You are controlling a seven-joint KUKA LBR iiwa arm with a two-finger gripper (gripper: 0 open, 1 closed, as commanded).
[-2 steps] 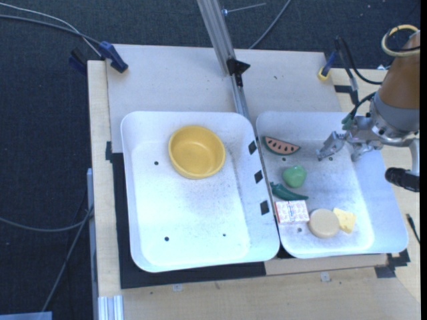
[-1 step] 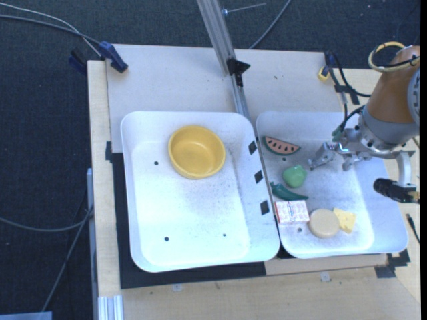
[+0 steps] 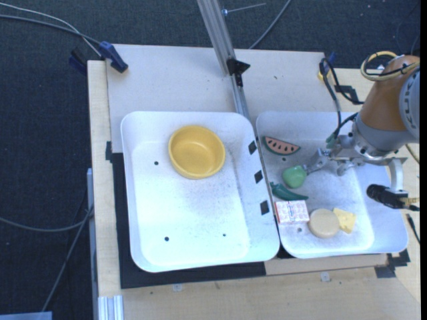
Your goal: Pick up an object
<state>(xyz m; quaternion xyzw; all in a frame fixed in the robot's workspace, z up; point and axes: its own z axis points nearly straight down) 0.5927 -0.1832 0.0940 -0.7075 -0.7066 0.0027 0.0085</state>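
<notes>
My gripper (image 3: 312, 167) hangs low over the right bin (image 3: 383, 242), reaching in from the right. Its tip is right beside a round green fruit (image 3: 293, 177), at that fruit's upper right edge; I cannot tell whether they touch. A dark green pepper-like piece (image 3: 288, 192) lies just below the fruit. A watermelon slice (image 3: 281, 145) lies at the bin's back left. A pink and white box (image 3: 291, 211), a tan round disc (image 3: 323, 223) and a yellow cheese wedge (image 3: 345, 220) sit along the front.
The left bin (image 3: 193, 239) holds a yellow bowl (image 3: 196, 151) at its back. A metal pole (image 3: 220, 29) slants down to the divide between the bins. Blue clamps (image 3: 113, 55) sit on the bench's back edge.
</notes>
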